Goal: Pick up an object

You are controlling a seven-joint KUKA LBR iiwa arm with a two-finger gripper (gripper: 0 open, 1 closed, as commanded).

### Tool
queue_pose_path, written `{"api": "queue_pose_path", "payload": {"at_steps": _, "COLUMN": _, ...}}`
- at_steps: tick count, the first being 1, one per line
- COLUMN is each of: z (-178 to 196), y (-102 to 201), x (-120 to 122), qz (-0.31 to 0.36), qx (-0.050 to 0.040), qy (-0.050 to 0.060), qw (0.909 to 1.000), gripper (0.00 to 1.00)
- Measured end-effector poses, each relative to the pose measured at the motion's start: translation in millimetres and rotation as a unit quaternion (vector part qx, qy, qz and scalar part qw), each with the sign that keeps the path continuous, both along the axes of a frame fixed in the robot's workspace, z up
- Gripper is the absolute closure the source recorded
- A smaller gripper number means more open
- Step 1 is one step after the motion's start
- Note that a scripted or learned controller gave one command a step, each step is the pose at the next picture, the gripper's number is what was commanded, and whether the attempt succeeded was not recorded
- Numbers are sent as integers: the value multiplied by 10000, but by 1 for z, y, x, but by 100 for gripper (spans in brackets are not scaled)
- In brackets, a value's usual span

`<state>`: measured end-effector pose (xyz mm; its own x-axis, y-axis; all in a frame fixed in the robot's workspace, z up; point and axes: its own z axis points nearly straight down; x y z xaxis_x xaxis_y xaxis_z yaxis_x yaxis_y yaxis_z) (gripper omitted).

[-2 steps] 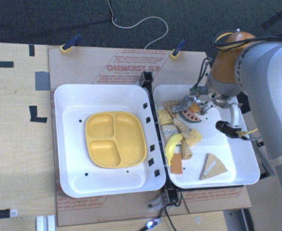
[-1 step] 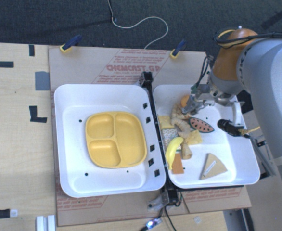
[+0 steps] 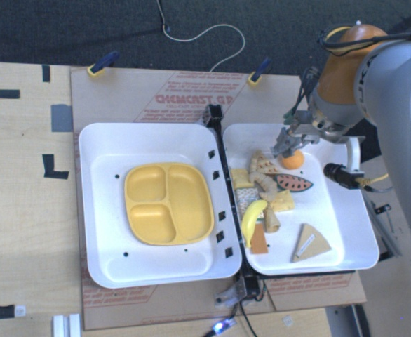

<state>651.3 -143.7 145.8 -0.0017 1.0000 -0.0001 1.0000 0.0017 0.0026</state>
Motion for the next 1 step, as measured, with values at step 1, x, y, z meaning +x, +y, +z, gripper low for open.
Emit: {"api": "queue_pose_path", "payload": {"at_steps": 1, "z": 62, "y": 7, "x": 2, "qz": 2, "qx": -3, "qy": -12, "qw": 10000, "gripper": 100}}
